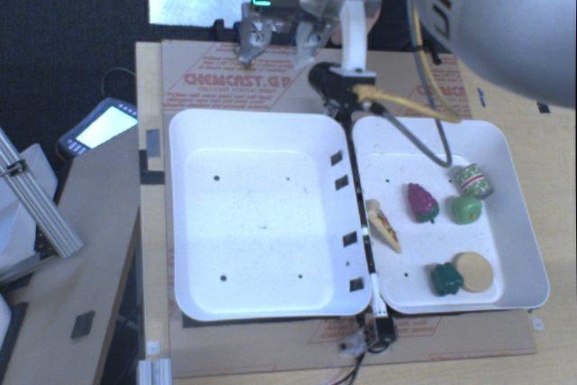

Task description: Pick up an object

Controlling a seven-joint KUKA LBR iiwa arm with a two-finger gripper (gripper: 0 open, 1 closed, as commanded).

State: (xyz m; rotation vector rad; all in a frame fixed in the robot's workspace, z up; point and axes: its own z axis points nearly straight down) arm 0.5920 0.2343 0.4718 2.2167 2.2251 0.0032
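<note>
- Arm (469, 4): grey, with an orange band at the top edge of the frame; enters from the upper right and takes up the top of the view.
- Gripper (278, 45): above the far edge of the bench, beyond the left bin, over brown cardboard. Its two fingers are spread apart with nothing between them; released.
- Left bin (189, 149): shallow, white, with small dark dots on the floor.
- Right bin (505, 158): shallow, white, touching the left bin along a central seam set with dark clips. It holds all the objects listed.
- Can (472, 180): small, green and white label, lying tilted near the far right of the right bin.
- Purple item (421, 201): toy fruit or vegetable with a green end, near the bin's middle.
- Green ball (466, 210): just beside the purple item on its right, just below the can.
- Wedge (383, 227): yellow and tan slice, lying close to the seam on the bin's left side.
- Dark green item (444, 279): near the front of the bin, touching the disc.
- Disc (474, 270): tan, round, flat, at the dark green item's right.
- Cardboard (225, 81): brown sheet with red print beneath both bins.
- Cables (424, 135): a yellow and a grey one trail from the wrist over the right bin's far edge.
</note>
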